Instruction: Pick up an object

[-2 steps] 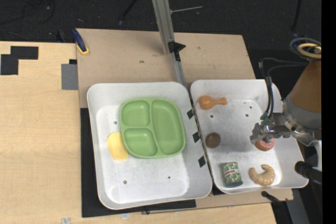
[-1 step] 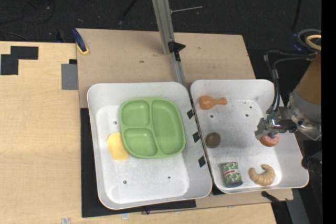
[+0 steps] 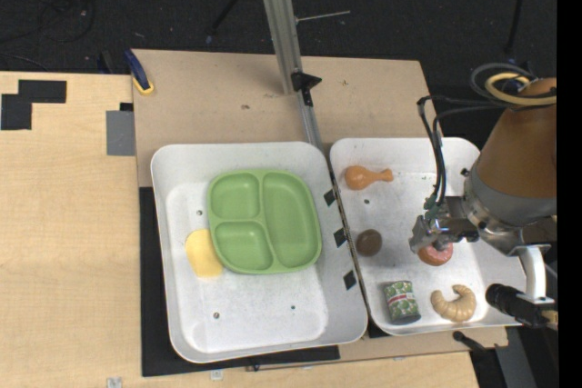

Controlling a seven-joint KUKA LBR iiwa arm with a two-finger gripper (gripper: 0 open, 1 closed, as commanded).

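My gripper [image 3: 431, 233] hangs low in the right bin [image 3: 400, 154], directly over a red, round object [image 3: 437, 254] whose upper part it hides. I cannot make out whether it touches that object. Left of the gripper lies a small brown ball [image 3: 368, 242]. An orange drumstick-shaped toy [image 3: 366, 177] rests near the bin's back left. At the front sit a green can [image 3: 400, 301] and a tan croissant [image 3: 455, 303].
The left bin [image 3: 173, 168] holds a green divided plate [image 3: 265, 221] with a yellow object [image 3: 203, 253] beside its left edge. A metal post [image 3: 284, 32] rises behind the bins. Black cables [image 3: 435, 150] run from the arm across the right bin's back.
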